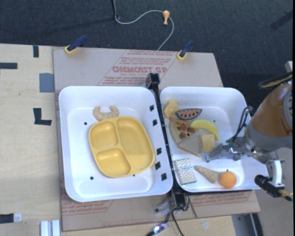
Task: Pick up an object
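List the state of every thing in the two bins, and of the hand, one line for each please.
yellow divided plate: flat in the left bin, upright.
cashew-shaped piece: lying above the plate, untouched.
watermelon slice: lying flat, right bin.
banana: lying on its side.
cheese wedge: lying beside the banana.
orange: resting near the bin's front right corner.
hand: low in the right bin, near the cheese wedge.

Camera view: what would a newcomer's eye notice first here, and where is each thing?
First comes the yellow divided plate in the left bin, with a beige cashew-shaped piece just above it. Next, the right bin holds a crowd of toy foods: a watermelon slice, a banana and an orange. The arm's end effector hangs over them.
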Robot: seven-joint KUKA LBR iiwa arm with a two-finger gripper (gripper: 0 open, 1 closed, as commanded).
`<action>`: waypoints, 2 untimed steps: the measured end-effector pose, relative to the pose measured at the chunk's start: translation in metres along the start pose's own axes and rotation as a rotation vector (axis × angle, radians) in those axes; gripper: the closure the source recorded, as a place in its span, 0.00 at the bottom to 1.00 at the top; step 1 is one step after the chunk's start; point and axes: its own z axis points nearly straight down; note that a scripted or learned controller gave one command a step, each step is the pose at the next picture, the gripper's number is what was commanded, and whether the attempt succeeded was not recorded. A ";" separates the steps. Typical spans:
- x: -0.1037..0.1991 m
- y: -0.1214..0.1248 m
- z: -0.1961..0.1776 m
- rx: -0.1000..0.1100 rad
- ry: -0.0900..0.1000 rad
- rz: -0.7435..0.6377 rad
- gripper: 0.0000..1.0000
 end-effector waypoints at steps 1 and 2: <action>0.000 0.001 -0.012 -0.002 -0.001 0.000 1.00; 0.006 -0.001 -0.055 -0.004 0.001 0.000 1.00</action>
